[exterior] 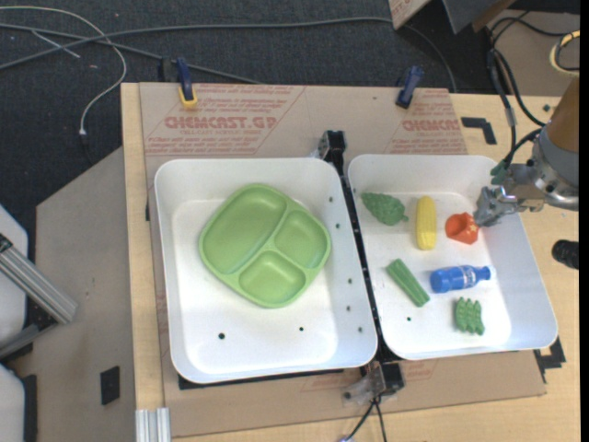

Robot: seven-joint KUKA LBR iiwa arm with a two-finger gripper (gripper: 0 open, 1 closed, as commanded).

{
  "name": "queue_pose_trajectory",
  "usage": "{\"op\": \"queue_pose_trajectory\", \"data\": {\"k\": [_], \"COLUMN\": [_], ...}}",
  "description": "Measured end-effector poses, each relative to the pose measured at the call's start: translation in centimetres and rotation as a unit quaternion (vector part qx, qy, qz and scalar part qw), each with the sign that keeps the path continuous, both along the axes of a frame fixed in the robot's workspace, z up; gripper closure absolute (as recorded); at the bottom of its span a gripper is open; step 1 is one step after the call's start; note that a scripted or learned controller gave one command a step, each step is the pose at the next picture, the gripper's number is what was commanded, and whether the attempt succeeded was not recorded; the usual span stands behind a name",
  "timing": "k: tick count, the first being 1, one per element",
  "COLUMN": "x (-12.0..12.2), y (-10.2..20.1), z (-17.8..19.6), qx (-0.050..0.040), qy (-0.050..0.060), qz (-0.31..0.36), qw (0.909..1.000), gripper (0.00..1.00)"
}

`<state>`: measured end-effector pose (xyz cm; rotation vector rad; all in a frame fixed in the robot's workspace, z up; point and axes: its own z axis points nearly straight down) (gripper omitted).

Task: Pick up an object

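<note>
The right bin (529, 274) holds several small toys. A red-orange piece (463, 229) lies near its far right side, and my gripper (490, 206) hangs just to the right of it and slightly above, at the piece's edge. Left of that is a yellow corn cob (425, 222), then a leafy green vegetable (384, 208). Nearer the front lie a green stick-shaped piece (407, 282), a blue bottle (458, 278) on its side and a small dark-green toy (468, 317).
The left bin (184, 339) carries a light-green divided plate (265, 244). The bins sit on a cardboard sheet (230, 109) held by blue clamps (187, 90) at the back. Cables trail on the dark floor behind.
</note>
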<state>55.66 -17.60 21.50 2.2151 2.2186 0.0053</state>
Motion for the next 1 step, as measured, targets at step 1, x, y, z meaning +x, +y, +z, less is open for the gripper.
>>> {"op": "queue_pose_trajectory", "data": {"k": [1], "x": [0.38], "y": [5.20], "z": [-0.79], "qx": [0.0028], "qy": [0.005], "qz": [0.002], "qw": [1.0000], "gripper": [1.00]}}
